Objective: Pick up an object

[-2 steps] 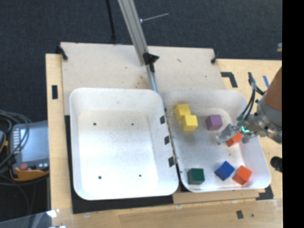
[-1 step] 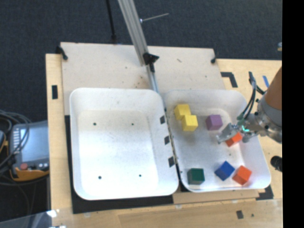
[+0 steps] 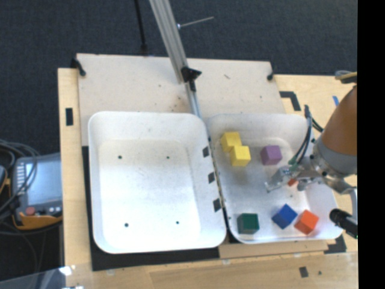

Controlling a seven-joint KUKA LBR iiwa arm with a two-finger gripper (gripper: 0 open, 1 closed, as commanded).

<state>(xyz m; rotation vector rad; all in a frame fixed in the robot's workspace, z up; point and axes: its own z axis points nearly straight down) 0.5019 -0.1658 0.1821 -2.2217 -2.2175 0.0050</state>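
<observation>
Floor: dark grey carpet [image 3: 72,23] around the bench on the top and left sides.
Bench: pale wooden top [image 3: 69,161], with a lighter board [image 3: 132,83] lying across its far part, black clips at the board's corners.
Rail: a slanted aluminium rail [image 3: 168,32] runs from the top edge down to a black bracket at the board, just above the seam between the bins.
Left of bench: a small screen unit [image 3: 36,182] with cables, partly cut off by the frame edge.
Left bin [image 3: 99,131]: shallow, white, speckled, with a few dark dots on its floor.
Right bin [image 3: 252,122]: white, touching the left bin along their shared edge — it holds all the blocks.
Yellow block [image 3: 234,148]: an L-like piece near the bin's far left part.
Purple cube [image 3: 271,155]: just right of the yellow block, apart from it.
Green cube [image 3: 248,223]: at the near rim, left side.
Blue cube [image 3: 284,216]: near rim, touching or almost touching the orange cube [image 3: 307,221] to its right.
Arm [image 3: 343,131]: grey with an orange band, entering from the right.
Gripper [image 3: 287,179]: low over the bin floor between the purple cube and the blue cube — whether its claw is wide or narrow I cannot tell, and no block is seen in it.
</observation>
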